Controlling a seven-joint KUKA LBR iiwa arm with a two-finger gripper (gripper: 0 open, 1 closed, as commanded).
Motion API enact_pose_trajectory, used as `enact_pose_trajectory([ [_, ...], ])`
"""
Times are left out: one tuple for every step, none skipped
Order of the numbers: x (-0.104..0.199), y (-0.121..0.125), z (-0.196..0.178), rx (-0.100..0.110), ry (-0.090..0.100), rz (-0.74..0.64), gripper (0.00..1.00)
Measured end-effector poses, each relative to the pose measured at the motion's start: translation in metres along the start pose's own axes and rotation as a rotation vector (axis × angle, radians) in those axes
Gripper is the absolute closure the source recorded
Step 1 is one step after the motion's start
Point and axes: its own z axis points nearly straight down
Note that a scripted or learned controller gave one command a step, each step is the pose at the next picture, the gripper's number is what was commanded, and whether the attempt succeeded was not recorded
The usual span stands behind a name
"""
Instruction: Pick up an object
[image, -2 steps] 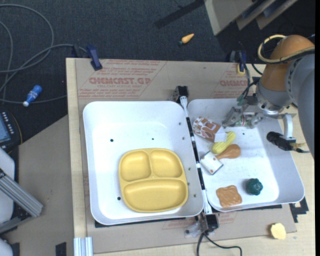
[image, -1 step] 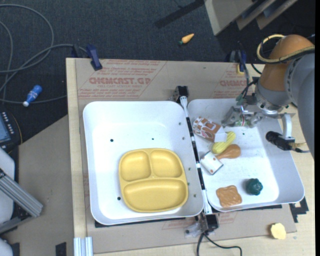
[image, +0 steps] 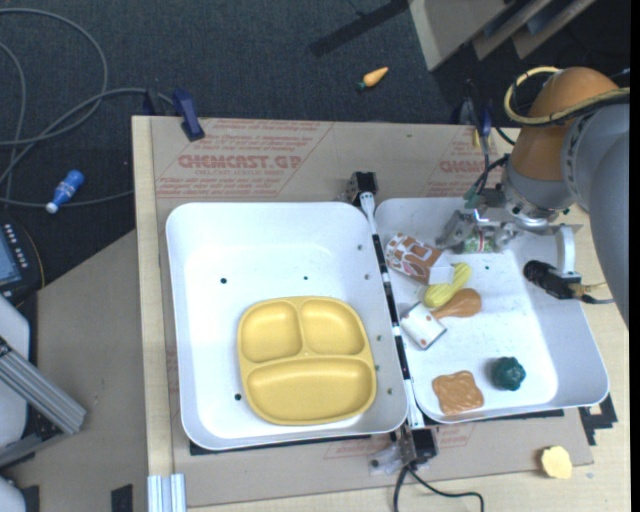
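Plainly, the danger here lies in crowding and in flat shapes. The left bin (image: 190, 300), across the middle left of the frame, bears a yellow divided plate (image: 303, 358). It is wide and low, likely a poor fit for a two-finger grasp, and lies well apart from the arm.

In the right bin (image: 590, 370) the likelier picks bunch near the shared wall. A brown-and-white patterned toy piece (image: 410, 257) sits at that bin's upper left, close to the wall, so there may be little room on that side. Below it a yellow toy corn cob (image: 447, 288) touches an orange-brown toy drumstick (image: 465, 304), with a small white block (image: 422, 328) just beside them. A descent here could push two things at once, or catch only an edge and let it slip. Lower in the frame a flat brown toast slice (image: 458, 392) offers little to pinch, and the green lump (image: 508, 373) to its right might roll away if nudged.

The gripper (image: 480, 232) hangs over bare floor at the upper middle of the right bin, just right of the patterned piece and apart from it. Whether it is open or closed cannot be told, and nothing is seen in its hold. The arm (image: 560, 140) rises behind it to the upper right of the frame.
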Motion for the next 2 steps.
enact_pose_trajectory([
  [-0.001, 0.001, -0.012, -0.003, -0.002, 0.0, 1.0],
  [0.057, 0.003, -0.036, -0.015, 0.013, -0.012, 1.0],
])
